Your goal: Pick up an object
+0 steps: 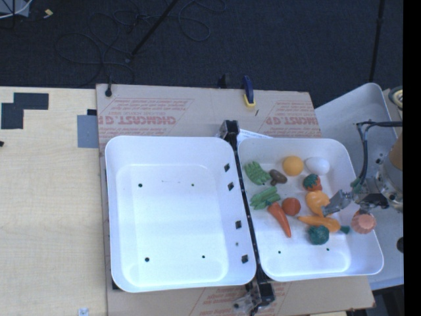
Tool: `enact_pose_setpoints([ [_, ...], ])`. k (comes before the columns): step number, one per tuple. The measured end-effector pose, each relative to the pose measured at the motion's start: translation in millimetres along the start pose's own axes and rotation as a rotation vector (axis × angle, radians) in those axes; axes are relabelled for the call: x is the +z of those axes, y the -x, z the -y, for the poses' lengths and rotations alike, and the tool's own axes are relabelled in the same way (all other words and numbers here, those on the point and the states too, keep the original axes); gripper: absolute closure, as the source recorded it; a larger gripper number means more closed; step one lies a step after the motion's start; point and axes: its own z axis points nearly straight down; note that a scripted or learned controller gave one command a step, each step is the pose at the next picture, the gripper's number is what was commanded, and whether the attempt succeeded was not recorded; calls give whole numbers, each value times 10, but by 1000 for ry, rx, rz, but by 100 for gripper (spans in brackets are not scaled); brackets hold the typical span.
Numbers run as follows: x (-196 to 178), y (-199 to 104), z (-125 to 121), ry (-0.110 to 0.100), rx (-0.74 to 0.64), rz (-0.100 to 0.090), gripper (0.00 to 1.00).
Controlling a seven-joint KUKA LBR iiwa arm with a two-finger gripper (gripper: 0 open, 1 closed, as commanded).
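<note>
The right white bin (309, 262) holds several toy foods. Among them are an orange ball (293, 165), a white egg-like piece (317, 165), two green leafy pieces (256, 172), a red tomato (291, 207), a carrot (281, 221), an orange pepper (316, 201) and a teal lump (318, 234). My gripper (338, 201) reaches in from the right, low over the bin's right side. Its tip is just right of the orange pepper. A pink round piece (362, 222) lies right below the wrist near the bin's right wall.
The left white bin (118, 176) sits beside the right one, with a black divider (238, 203) between them. Both rest on a cardboard sheet (164, 114). A grey bench part (355, 114) stands at the right.
</note>
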Motion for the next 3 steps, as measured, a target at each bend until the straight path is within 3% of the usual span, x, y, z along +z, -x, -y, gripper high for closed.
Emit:
enact_pose_setpoints([
  [1,1053,-1029,144,12,-8,5,0],
  [2,1029,-926,-335,5,0,2,0],
  [3,903,-897,-334,10,4,7,100],
])
